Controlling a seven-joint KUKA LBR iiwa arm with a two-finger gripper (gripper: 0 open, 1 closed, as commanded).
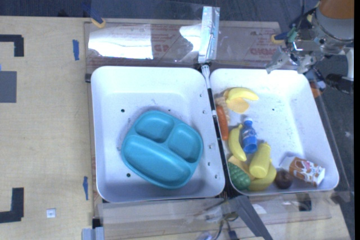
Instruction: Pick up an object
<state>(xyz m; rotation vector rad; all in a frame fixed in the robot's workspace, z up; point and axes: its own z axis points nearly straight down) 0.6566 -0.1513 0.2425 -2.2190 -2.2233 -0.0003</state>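
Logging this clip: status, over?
Gripper above right bin's far rim, holding nothing seen. Banana, blue bottle, carton untouched. Nothing blocking.

There are two white bins, the left bin (107,87) and the right bin (292,93). There is one blue plate (162,147) with three parts. There are two bananas (241,97) (235,145). There is one carrot (223,122), one blue bottle (248,136), one yellow bottle (260,161), one green toy (240,176), one dark round thing (283,179) and one small carton (306,171).
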